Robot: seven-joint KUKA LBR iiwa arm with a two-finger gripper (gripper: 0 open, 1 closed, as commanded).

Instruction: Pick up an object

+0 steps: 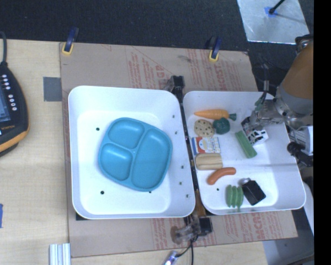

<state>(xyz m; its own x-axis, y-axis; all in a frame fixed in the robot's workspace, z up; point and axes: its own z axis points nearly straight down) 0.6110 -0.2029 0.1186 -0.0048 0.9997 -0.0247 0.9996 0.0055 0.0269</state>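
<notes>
- Camera view: the arm (299, 76) enters from the right edge, wrist angled down and leftward over the right bin (281, 164)
- Gripper (256, 130) sits low at the bin's upper right part; finger spread cannot be told, and nothing is seen between them
- Green stick (245, 144) lies just below the gripper, near or touching its tip; long axis runs from upper left to lower right
- Carrot (212, 114) lies near the bin's top, lengthwise left to right, tip pointing left
- Cookie (203, 127), bread roll (208, 161), sausage (221, 174), black block (253, 192) lie in the same bin
- Left bin (88, 101) carries a blue divided plate (135, 154)
</notes>
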